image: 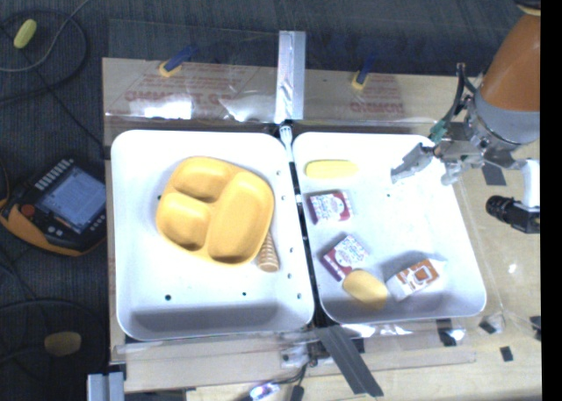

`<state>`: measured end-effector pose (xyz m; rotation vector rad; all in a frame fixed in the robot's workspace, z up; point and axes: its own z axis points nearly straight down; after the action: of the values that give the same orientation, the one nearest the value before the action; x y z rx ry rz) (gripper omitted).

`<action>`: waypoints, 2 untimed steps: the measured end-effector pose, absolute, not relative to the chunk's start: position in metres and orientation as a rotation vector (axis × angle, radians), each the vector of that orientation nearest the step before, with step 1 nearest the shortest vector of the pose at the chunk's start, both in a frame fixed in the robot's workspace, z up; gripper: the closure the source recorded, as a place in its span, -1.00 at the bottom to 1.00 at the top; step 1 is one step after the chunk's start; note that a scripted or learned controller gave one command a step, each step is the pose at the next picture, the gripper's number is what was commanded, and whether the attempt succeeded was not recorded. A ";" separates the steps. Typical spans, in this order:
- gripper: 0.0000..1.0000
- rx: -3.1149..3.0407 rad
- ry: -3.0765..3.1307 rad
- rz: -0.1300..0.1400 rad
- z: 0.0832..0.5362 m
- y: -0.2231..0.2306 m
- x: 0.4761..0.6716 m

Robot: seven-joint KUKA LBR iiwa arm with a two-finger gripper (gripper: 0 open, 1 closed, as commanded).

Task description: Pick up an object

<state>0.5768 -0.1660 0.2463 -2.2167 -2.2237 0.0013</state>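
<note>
The right bin holds a pale yellow bar, two maroon packets, a yellow rounded lump and a small orange and white carton. In the left bin lie a large yellow moulded tray and a waffle cone. My gripper hovers over the right bin's far right corner, open, with nothing between its fingers. It is well right of the yellow bar and above the carton.
An orange and grey handheld pendant lies on the floor left of the bench. Clear plastic sheeting with yellow clips covers the bench's far side. A black fitting sits right of the right bin.
</note>
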 end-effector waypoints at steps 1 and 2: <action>-1.00 -2.293 -2.149 0.003 0.307 -0.191 0.580; -1.00 -2.323 -2.111 0.004 0.186 -0.125 0.605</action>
<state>0.6054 -0.1246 0.1857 -2.3233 -2.1106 0.0041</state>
